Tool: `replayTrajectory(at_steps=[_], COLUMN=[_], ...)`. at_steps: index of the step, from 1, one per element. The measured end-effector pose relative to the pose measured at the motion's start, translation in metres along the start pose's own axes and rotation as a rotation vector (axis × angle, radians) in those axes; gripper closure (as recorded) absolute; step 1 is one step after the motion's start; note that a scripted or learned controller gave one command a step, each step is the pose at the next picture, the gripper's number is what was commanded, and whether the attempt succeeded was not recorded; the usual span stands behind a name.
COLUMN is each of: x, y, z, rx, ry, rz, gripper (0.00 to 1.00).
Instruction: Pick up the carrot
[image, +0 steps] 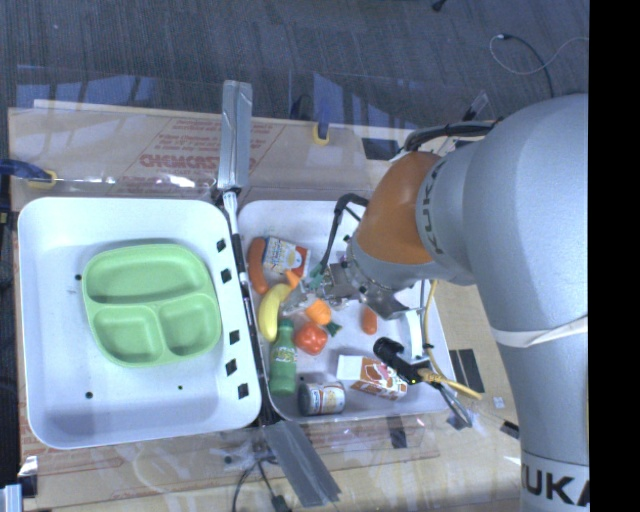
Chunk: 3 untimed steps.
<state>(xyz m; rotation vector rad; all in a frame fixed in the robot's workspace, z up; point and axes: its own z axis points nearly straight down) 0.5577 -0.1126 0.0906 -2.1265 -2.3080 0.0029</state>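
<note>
While the grey arm fills the right side and bends over the right bin, its wrist hides the gripper tip, so cannot tell if it's released or clenched; it sits low over the food pile, probably mid-approach for a grab. Two white bins sit side by side on the surface; left bin has one green divided tray with three compartments, likely the drop spot. Right bin holds the clutter, bunched along its left wall: one snack packet, one juice carton, one green bottle, one can, one banana, one tomato-like red piece, one orange chunk. The carrot (my best guess, the orange strip by the packet) lies against the left wall, just left of the packet, near the gripper but not between any fingers. One small red-orange piece lies apart, under the wrist.
</note>
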Motion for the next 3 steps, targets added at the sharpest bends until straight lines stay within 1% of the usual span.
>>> replayTrajectory(at_steps=[1,2,3], x=[0.0,-0.069,-0.026], y=[0.0,0.002,-0.005], z=[-0.009,-0.001,-0.117], rx=[0.003,-0.003,-0.004], ry=[0.0,-0.003,-0.003], rz=[-0.005,-0.25,-0.419], gripper=[1.0,1.0,1.0])
